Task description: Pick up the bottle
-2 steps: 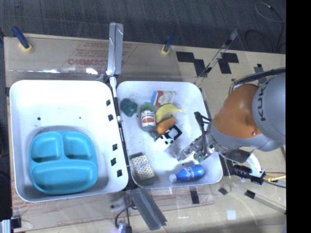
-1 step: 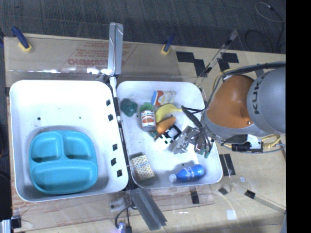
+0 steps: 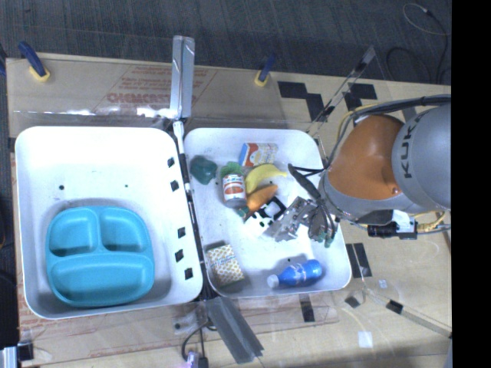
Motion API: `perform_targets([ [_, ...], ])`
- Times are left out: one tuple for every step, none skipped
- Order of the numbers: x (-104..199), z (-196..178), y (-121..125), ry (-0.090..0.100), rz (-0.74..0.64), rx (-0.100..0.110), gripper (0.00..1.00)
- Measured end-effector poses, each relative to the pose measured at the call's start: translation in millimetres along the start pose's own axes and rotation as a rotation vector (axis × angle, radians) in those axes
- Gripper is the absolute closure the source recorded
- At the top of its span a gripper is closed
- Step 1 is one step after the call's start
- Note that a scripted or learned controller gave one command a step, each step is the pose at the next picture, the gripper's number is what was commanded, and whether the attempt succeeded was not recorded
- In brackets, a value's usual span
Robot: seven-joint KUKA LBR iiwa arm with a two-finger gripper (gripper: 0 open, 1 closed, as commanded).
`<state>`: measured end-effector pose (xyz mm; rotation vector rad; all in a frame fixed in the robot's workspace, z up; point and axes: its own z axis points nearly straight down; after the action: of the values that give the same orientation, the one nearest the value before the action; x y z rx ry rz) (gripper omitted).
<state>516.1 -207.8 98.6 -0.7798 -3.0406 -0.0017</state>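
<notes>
A blue bottle point(image 3: 298, 274) with a pale cap lies on its side near the front edge of the right bin point(image 3: 322, 148). My gripper point(image 3: 285, 225) hangs over the middle of that bin, a little behind and left of the bottle, with nothing visibly between its fingers. The grey arm with its orange band point(image 3: 367, 159) reaches in from the right.
Behind the gripper in the right bin lie a banana point(image 3: 265, 175), an orange carrot-like piece point(image 3: 260, 197), a small can point(image 3: 233, 188), a carton point(image 3: 255, 154), a teal lump point(image 3: 203, 169) and a patterned block point(image 3: 224, 262). The left bin point(image 3: 46, 144) holds a blue divided tray point(image 3: 100, 255).
</notes>
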Motion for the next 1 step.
perform_targets([
  [0.0,0.0,-0.1,0.000,0.000,0.000,0.00],
])
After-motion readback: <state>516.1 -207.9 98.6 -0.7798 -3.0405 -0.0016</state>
